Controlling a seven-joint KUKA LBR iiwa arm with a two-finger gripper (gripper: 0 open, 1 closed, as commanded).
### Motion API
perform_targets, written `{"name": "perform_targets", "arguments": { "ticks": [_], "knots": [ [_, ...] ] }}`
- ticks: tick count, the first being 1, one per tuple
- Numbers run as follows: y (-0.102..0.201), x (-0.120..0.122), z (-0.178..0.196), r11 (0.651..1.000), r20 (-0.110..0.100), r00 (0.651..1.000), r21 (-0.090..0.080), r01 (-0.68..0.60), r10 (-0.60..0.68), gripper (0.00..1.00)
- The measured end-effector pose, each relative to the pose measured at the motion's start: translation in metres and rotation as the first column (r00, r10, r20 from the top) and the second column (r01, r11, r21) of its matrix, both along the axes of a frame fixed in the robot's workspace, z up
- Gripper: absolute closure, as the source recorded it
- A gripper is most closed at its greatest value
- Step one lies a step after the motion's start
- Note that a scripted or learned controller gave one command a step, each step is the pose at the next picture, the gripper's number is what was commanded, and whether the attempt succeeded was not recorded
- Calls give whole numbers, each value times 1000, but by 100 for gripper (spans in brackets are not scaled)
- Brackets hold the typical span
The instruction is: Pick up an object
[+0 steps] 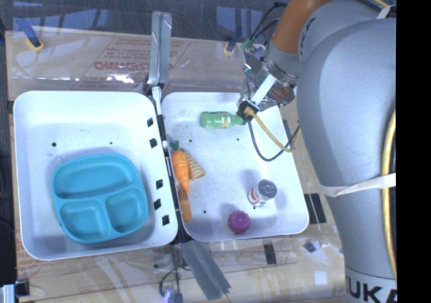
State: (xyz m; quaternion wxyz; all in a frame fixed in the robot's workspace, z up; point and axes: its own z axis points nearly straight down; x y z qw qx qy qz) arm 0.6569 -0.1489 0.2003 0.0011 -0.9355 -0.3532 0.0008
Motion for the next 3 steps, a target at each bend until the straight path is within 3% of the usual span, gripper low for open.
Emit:
{"name": "perform_targets", "arguments": {
  "ticks": [1,2,3],
  "knots": [
    [33,-18,-110,992,-3,992,1,127,-127,0],
    [52,-97,-110,987,-4,987,0,164,-164,0],
    [37,-57,-109,912,-1,912,-1,410,-410,0]
  ]
}}
